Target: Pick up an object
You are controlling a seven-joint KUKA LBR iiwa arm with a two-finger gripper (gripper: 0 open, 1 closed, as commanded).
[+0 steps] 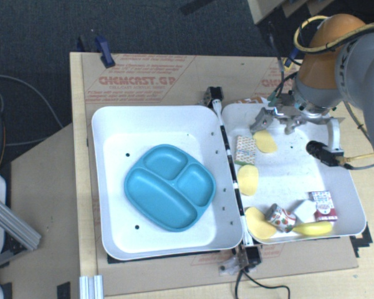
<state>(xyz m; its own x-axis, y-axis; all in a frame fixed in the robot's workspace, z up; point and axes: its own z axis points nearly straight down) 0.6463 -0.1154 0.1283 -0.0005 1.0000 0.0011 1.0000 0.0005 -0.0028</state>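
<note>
Arm (336, 55) in from right, wrist bent down over far end of right bin (355, 204). Gripper (275, 121) low near bin's far-left corner, fingers spread, nothing between them. Yellow chip-shaped piece (265, 142) just below-left of fingertips, apart. Patterned packet (245, 148) beside it, farther left. Yellow oval (248, 180) nearer camera. Banana (313, 229), small can (279, 217), red-white carton (323, 205) well away at near end. Blue divided plate (169, 186) in left bin (106, 185), far left of gripper.
</note>
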